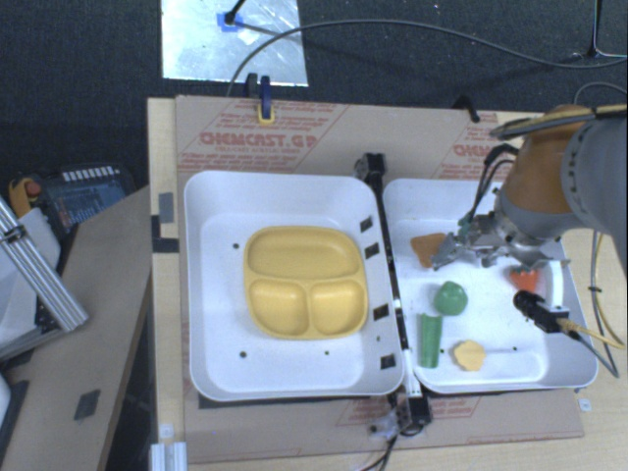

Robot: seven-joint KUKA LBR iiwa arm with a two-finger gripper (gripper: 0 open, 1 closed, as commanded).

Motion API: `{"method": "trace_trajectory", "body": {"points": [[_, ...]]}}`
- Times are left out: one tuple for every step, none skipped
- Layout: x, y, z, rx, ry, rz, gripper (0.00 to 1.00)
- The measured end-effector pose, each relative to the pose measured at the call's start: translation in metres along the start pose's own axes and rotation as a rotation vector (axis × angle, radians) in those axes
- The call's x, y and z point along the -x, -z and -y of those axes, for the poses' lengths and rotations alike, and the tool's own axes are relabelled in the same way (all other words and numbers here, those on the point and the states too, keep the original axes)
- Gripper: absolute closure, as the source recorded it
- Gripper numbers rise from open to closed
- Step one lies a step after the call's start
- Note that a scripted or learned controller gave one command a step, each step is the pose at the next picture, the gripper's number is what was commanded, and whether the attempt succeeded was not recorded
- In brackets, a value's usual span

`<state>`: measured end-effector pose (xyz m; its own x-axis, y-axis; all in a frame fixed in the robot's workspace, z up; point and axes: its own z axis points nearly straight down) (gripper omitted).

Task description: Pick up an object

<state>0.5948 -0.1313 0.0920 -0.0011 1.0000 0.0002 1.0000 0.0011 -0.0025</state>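
Observation:
The right bin [491, 373] holds several small objects. A brown-orange wedge [427, 248] lies near its left wall, with a green ball [450, 297] just below it. A green cylinder [430, 340] and a yellow chunk [468, 355] lie near the front. A red-orange piece [527, 280] sits at the right, partly under the arm. My gripper [464, 250] is low over the bin's middle, right beside the wedge and above the green ball. The wrist hides how it meets the wedge.
The left bin [211, 263] holds a yellow divided plate [304, 281]. A black divider with clips [383, 263] runs between the bins. A black plug with a yellow cable [545, 314] hangs over the right bin's right side. The grey arm [579, 180] covers the far right.

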Motion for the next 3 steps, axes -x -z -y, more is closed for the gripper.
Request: {"method": "trace_trajectory", "body": {"points": [[0.000,-0.006,-0.001,0.004,0.000,0.001,0.00],[0.000,0.005,-0.002,0.007,0.001,0.001,1.00],[-0.002,0.069,-0.007,0.010,0.003,0.002,1.00]]}}
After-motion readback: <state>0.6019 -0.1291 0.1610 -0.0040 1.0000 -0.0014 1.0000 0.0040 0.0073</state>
